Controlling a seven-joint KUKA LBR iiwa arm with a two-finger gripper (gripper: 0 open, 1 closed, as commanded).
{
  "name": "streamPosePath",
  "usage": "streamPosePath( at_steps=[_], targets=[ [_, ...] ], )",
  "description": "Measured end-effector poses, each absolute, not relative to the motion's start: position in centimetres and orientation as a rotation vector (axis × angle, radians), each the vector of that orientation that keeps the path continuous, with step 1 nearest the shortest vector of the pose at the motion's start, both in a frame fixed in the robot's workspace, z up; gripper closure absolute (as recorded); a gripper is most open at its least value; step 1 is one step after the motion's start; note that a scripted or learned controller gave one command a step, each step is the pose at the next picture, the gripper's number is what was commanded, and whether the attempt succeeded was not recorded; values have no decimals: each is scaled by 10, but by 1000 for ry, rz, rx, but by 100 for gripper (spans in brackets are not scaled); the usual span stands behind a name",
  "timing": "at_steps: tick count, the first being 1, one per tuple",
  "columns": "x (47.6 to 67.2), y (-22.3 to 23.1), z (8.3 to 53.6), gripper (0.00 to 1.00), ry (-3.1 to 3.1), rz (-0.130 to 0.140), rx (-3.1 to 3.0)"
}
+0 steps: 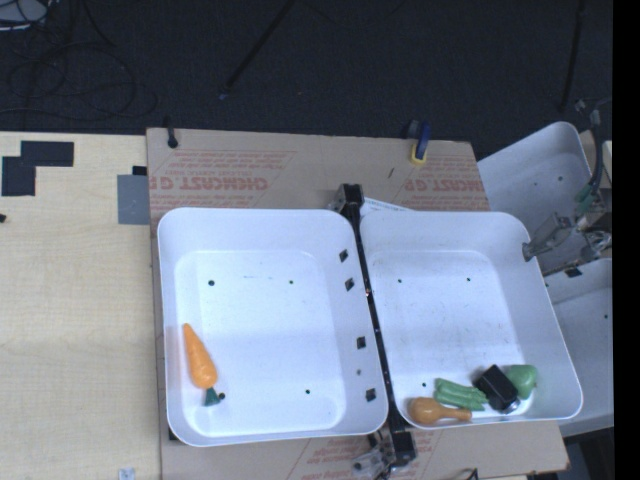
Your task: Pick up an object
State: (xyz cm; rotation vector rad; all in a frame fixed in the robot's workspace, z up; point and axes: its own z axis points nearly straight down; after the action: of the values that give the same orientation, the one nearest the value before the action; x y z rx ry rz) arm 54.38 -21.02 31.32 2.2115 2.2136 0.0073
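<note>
The left bin [250, 230] has an orange toy carrot [198, 357] with a green stub lying near its front left corner. In the right bin [450, 230], a cluster sits in the front right corner: a green pod-like toy [458, 394], a black block [497, 387], a light green rounded piece [522, 377] and a yellow-orange pear-shaped toy [436, 411]. My gripper [548, 242] shows as a grey metal shape at the right, just outside the right bin's rim and far from every object.
A black divider strip [362, 308] runs between the bins. Both stand on a cardboard sheet [300, 173] with a blue clamp [420, 143] at its back edge. A white panel [535, 173] rises at the right. Wooden bench top [70, 318] lies left.
</note>
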Motion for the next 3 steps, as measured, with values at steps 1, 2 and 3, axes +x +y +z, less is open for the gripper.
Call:
streamPosePath(
  at_steps=[1, 2, 3],
  targets=[
    [542, -209, 315, 100, 2225, -3, 2220],
    [597, -212, 233, 100, 2230, -5, 2220],
    [578, -204, 294, 100, 2222, 1, 2219]
  ],
)
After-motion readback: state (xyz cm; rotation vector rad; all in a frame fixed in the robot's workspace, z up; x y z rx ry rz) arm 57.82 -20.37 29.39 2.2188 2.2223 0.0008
